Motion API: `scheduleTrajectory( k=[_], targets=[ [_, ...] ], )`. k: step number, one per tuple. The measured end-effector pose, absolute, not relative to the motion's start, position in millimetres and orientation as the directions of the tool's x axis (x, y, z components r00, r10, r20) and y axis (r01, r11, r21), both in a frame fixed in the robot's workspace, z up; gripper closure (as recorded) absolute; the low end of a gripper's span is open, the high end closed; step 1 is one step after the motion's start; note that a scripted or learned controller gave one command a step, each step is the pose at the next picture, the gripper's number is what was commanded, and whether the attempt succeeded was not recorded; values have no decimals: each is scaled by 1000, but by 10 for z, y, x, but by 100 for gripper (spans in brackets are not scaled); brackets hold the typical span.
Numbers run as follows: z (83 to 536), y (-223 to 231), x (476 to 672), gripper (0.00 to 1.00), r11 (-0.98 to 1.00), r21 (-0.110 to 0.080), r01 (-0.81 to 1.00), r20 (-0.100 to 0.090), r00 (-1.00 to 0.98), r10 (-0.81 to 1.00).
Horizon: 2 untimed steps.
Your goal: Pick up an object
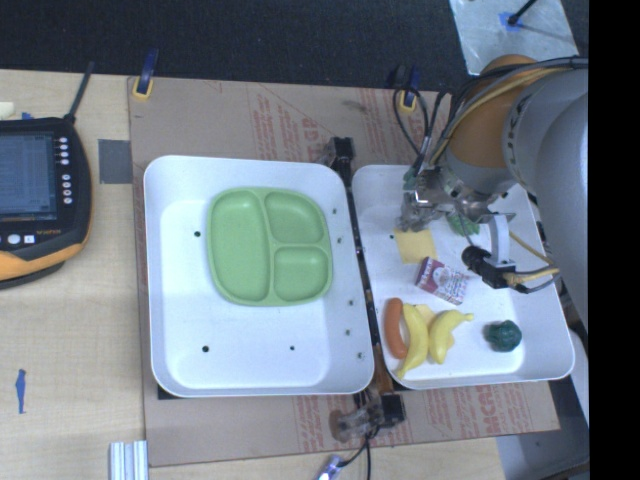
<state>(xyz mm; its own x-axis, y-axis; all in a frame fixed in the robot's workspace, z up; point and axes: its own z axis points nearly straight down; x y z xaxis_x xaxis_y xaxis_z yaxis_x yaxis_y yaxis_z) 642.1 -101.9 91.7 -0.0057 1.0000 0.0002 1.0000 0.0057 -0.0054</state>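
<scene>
Orange-edged and grey, a pendant (38, 200) lies on the bench at nine o'clock. Next comes the left bin (175, 358), with a green tray (268, 246) of three wells lying flat in its upper middle. The right bin (540, 363) holds the loose things — a yellow block (415, 244) at its ten o'clock, a red-and-white packet (442, 280) near the centre, a sausage (396, 327) touching a banana bunch (434, 333) at seven o'clock, a dark green lump (504, 335) at five o'clock. The gripper (420, 211) hangs just above the block at the bin's upper left; nothing shows in its jaws, and I cannot tell whether they stand apart or together.
</scene>
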Motion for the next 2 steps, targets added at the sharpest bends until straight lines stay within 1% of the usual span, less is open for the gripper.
scheduleTrajectory(
  k=[1,2],
  targets=[
    [922,-1013,6564,0,4,-2,1000,0,-4,1000],
    [924,-1562,6563,0,2,-1,1000,-1,-2,1000]
  ],
)
